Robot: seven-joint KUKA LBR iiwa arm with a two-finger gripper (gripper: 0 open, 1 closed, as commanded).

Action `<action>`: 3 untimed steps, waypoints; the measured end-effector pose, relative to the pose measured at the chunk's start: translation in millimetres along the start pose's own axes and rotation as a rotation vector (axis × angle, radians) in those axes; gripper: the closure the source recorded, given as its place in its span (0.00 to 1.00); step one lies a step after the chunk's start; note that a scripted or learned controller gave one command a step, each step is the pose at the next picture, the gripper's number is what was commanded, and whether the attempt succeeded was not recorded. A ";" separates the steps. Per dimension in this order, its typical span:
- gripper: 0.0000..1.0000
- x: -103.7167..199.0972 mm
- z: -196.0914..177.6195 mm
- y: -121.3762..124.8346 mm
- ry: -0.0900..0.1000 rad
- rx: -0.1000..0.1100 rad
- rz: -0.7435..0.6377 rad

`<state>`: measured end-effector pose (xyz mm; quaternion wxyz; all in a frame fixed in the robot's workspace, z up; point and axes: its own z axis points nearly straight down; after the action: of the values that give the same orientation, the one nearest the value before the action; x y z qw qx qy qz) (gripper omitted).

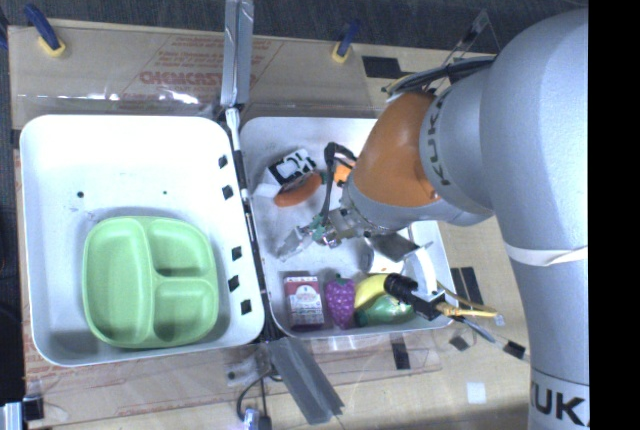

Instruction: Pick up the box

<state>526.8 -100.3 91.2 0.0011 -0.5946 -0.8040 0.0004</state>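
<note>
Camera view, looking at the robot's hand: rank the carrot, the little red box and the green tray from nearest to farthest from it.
1. The carrot, just up and left of the hand, in the right bin.
2. The red box, below the hand at the right bin's near edge.
3. The green tray, far left, in the other bin.

Grey arm [520,168] entering from the right, orange-banded wrist tilted down over the right bin [262,218]. Gripper [322,230] low above that bin's middle, pointing toward its left wall. Finger position not discernible.
</note>
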 end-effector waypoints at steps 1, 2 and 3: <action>0.00 -0.9 -113.7 57.5 0.000 0.000 0.196; 0.00 8.0 -21.8 -37.8 0.001 0.003 0.203; 0.00 19.2 -1.9 -44.6 0.000 -0.005 0.108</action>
<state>478.5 -95.0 93.3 -0.0005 -0.6371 -0.7708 -0.0015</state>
